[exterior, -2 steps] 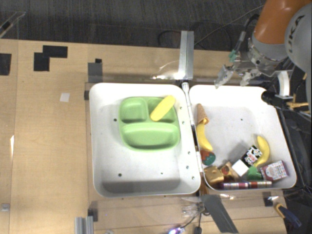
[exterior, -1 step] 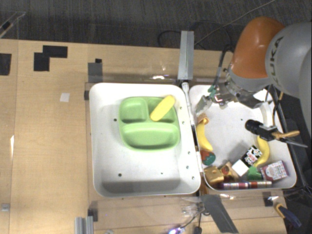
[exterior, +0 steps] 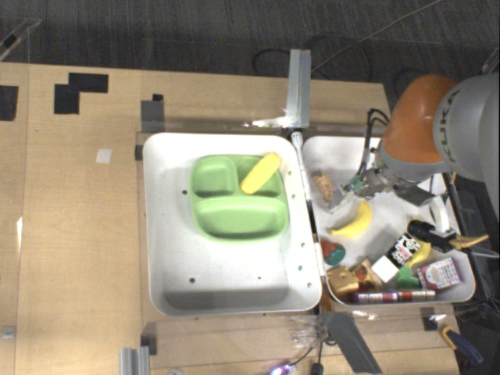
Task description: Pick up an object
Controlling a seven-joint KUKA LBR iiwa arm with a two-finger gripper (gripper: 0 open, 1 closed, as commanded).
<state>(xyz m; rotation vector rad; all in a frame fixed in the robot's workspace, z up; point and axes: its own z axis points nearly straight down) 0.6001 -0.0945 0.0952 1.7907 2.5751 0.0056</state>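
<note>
My gripper (exterior: 366, 183): low in the right bin (exterior: 344, 151) — grip state, I cannot tell.
Banana (exterior: 354, 222): just below it — lying loose.

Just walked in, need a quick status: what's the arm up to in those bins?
The KUKA arm reaches in from the right over the right bin, its gripper low, just above the banana. Nothing shows between its fingers, so no pick yet. The same bin holds a clutter of small packets and toys along its near edge. The left bin holds a green divided tray with a yellow object lying on its far right compartment.
</note>
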